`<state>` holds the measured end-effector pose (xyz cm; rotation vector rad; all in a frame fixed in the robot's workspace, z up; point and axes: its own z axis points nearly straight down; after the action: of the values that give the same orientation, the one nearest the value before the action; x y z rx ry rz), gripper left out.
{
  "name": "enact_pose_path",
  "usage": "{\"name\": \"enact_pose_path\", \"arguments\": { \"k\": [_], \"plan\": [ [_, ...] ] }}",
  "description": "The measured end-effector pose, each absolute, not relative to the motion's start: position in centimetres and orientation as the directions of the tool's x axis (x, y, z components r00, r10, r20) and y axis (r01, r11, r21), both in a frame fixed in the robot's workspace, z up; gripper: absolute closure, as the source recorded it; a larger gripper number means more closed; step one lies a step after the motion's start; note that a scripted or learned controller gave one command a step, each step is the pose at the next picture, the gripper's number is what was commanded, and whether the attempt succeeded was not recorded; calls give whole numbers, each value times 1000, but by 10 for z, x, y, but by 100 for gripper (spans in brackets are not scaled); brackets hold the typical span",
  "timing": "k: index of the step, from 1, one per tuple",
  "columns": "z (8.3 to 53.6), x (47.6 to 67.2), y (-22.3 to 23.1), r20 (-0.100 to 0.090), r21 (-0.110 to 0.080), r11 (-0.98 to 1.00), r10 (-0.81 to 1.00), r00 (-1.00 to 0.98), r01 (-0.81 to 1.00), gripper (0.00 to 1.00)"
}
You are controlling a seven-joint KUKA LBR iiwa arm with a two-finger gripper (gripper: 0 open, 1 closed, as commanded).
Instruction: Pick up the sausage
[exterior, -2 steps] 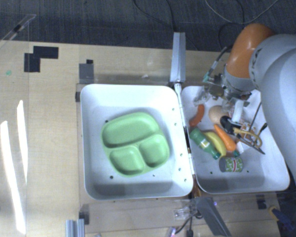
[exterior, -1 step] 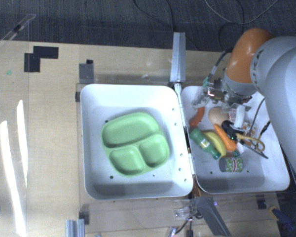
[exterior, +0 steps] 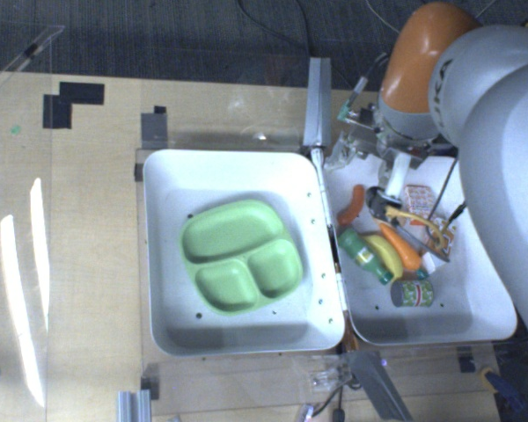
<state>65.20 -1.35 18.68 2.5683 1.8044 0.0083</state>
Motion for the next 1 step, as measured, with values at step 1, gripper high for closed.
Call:
{"name": "enact_pose_path", "arguments": {
  "k": [1],
  "plan": [
    [186,649,-63,1,5,-304,953,304,953,0]
  ]
}}
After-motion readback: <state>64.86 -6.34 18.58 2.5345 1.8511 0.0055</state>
